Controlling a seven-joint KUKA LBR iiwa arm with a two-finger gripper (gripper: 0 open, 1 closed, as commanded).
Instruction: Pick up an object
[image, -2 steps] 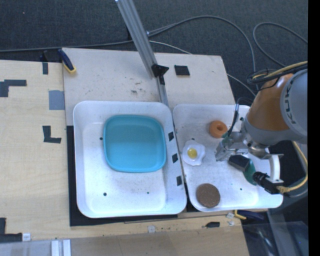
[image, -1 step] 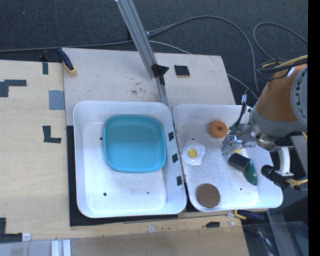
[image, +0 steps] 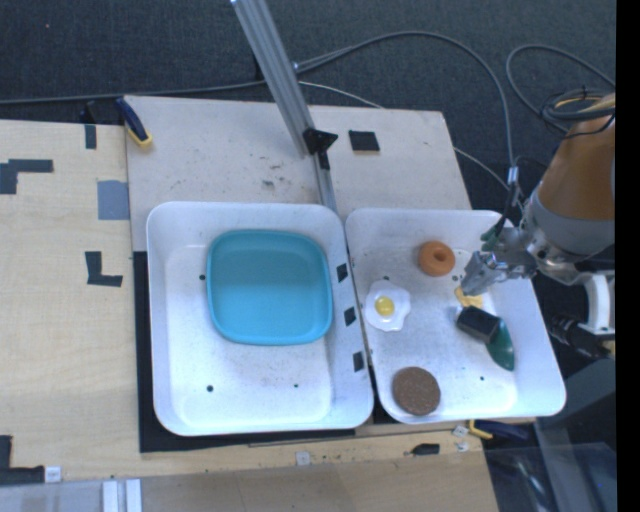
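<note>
Two white bins side by side on the bench. Left bin (image: 180, 400) holds a blue square plate (image: 269, 286), lying flat, roughly centered, a bit toward 12 o'clock of the bin.

Right bin (image: 530, 395) holds four loose items. Orange donut-like ring (image: 436, 258) near the bin's 12 o'clock area. Fried egg toy (image: 387, 307), white with yellow yolk, at 9 o'clock of the bin, close to the wall next to the left bin. Brown round cookie-like disc (image: 415, 390) at 6 o'clock, near the front wall. Black block (image: 478, 322) toward 3 o'clock, touching or overlapping a dark green piece (image: 502, 347) at its 4 o'clock. A small yellow bit (image: 466, 295) sits just at 11 o'clock of the black block, under the gripper tip; cannot tell what it is.

Arm (image: 580, 190) enters from 3 o'clock, grey with orange band, wrist over the right bin's 2 o'clock corner. Gripper (image: 480, 275) points down into the bin, between the donut ring and the black block, at 4 o'clock of the ring and 12 o'clock of the block. Whether the claw is spread or clenched: cannot tell, tip too small and blurred. Nothing is visibly grasped; all items lie on the bin floor.

Metal pole (image: 285, 85) runs from 12 o'clock down to the seam between the bins. Cables (image: 480, 70) on dark floor at 1 o'clock.
</note>
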